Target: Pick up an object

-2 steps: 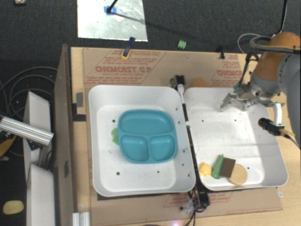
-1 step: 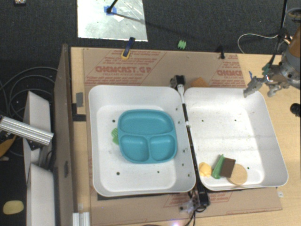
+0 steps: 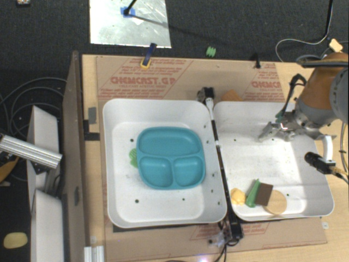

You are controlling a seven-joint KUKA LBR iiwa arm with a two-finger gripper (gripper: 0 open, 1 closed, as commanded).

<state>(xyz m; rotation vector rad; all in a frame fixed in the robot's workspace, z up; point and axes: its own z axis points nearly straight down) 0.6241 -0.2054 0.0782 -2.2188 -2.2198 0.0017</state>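
Observation:
Several small objects lie together at the front of the right bin [image 3: 305,162]: a yellow lump [image 3: 237,196], a green stick [image 3: 253,193], a brown block [image 3: 264,194] and a tan round disc [image 3: 276,202]. My gripper [image 3: 274,135] hangs over the far half of that bin, well behind the cluster and apart from it. Its fingers are spread open with nothing between them. The grey arm with its orange band [image 3: 322,89] comes in from the right.
The left bin [image 3: 117,146] holds a teal divided plate [image 3: 170,157], with a small green piece [image 3: 132,157] poking out at the plate's left edge. A ridge [image 3: 216,146] separates the two bins. Cables run along the right side.

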